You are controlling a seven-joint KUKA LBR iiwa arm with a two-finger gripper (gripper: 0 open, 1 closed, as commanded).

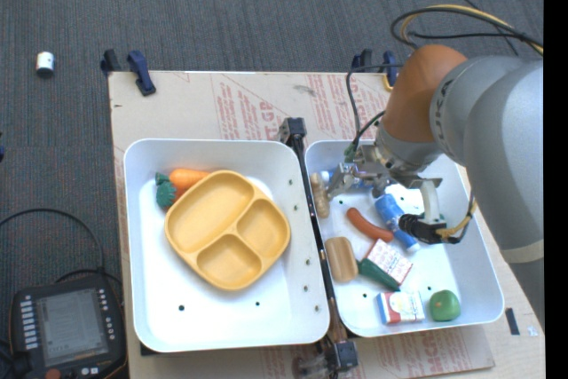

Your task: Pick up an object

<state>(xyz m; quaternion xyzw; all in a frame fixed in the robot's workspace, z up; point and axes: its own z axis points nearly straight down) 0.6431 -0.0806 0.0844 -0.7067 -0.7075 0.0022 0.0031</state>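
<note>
Near-edge items: a green ball (445, 304) and a small red-and-white carton (401, 307) lie by the right bin's near right corner, closest to the camera.
Left bin (142, 280): holds a yellow divided tray (227, 229) about its middle; a toy carrot (182, 178) with a green top lies against the tray's far left side, near the bin's far left corner.
Right bin (484, 280): a tan block (341, 259) sits by its left wall; beside it a green pepper-like piece (379, 273), a second red-and-white carton (388, 260), a red sausage (368, 224) and a blue can (395, 222) crowd the middle.
Arm: the grey arm with its orange band (426, 93) hangs over the right bin's far half.
Gripper (342, 184): low at the bin's far left corner, close above the sausage; whether it is wide or narrow I cannot tell, and nothing is visibly caught in it.
Task's thing: any of the right-bin items would serve; all appear to lie on the bin floor.
Progress: judged as early, with the reach made; the grasp and the lift are left.
</note>
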